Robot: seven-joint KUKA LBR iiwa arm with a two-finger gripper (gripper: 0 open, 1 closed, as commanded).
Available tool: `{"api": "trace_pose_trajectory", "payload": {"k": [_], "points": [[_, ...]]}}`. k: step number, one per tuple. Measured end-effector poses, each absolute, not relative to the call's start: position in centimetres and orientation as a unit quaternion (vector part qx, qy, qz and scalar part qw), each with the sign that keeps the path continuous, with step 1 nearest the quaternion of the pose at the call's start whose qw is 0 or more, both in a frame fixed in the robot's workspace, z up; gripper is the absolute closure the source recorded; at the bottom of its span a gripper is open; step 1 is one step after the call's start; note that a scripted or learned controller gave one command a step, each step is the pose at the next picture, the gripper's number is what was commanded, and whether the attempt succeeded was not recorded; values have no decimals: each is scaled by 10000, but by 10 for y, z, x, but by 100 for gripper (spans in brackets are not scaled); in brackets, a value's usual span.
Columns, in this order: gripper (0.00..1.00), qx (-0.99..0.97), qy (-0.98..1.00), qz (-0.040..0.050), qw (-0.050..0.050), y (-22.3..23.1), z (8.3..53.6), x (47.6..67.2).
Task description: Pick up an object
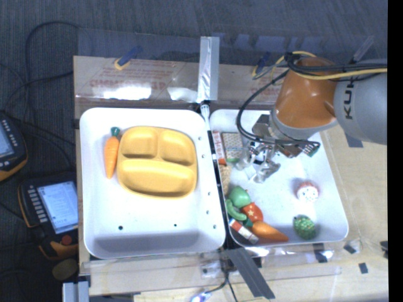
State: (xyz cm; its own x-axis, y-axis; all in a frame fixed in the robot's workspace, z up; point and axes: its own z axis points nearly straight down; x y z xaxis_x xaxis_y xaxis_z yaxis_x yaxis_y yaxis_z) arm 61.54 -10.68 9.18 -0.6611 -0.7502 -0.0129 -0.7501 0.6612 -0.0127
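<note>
My gripper hangs over the middle of the right bin, its metal fingers pointing down at bare bin floor. Nothing shows between them. Toy foods lie in this bin: a green vegetable and a red piece at the lower left, an orange carrot along the front edge, a green ball-shaped item at the front right, and a white and red item right of the gripper. A patterned card lies at the bin's upper left.
The left bin holds a yellow compartment tray and a carrot beside it. Cables run over the bench's back behind the arm. A tape strip marks the divide between bins.
</note>
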Motion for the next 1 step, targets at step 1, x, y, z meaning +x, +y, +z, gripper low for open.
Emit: {"api": "trace_pose_trajectory", "payload": {"k": [1], "points": [[100,-5431,8396,-44,55,-162,91,593]]}}
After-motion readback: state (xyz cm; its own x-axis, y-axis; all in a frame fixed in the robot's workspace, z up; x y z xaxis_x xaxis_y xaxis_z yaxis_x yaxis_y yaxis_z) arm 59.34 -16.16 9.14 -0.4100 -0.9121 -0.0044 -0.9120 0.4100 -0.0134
